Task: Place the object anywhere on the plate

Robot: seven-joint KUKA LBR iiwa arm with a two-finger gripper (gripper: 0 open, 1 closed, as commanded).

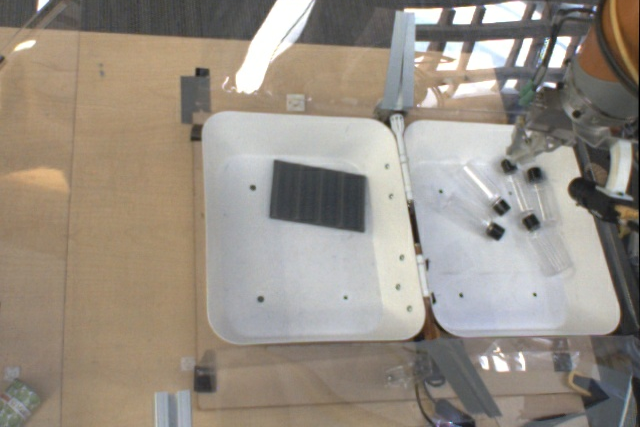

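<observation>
Several vials [497, 205] lie loose in the right bin [450, 310] — gripper [524, 147] above, grip state unclear, probably pre-grasp; plate [318, 195] awaits.

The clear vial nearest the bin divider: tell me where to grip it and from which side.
Probably grip the clear vial mid-body, straight from above, fingers across its narrow width. It lies flat and slanted in the right bin, its black cap at the lower-right end.

The bench [100, 215] looks like pale matt wood under a glossy clear sheet. Both bins [300, 315] are smooth white plastic with a soft sheen. The plate [317, 196] is dark, ribbed, matt. The tubes [480, 185] seem clear plastic, black-capped.
</observation>
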